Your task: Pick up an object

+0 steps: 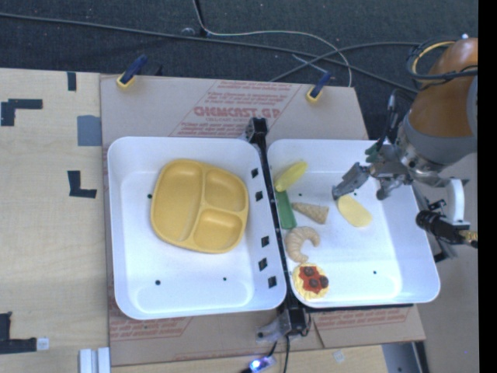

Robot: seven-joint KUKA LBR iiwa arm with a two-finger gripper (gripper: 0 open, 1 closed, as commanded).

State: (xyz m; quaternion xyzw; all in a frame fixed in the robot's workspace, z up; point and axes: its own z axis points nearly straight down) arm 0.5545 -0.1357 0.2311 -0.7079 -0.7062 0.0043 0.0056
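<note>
My gripper (366, 187) hangs over the right bin (404, 286), reaching in from the right. Its two fingers are spread open with nothing between them. One fingertip (342, 190) is just above and left of a pale yellow oval piece (356, 212) lying on the bin floor. Other toy foods lie to the left: a yellow corn-like piece (290, 175), a green stick (286, 209), a tan cone (311, 211), a croissant (301, 242) and a small pizza (312, 280) near the front.
The left bin (132, 286) holds a yellow divided plate (199, 205). A black divider (267, 208) runs between the bins. Cables trail across the dark floor behind the bench. The arm's grey body (439, 123) stands past the right bin's far right corner.
</note>
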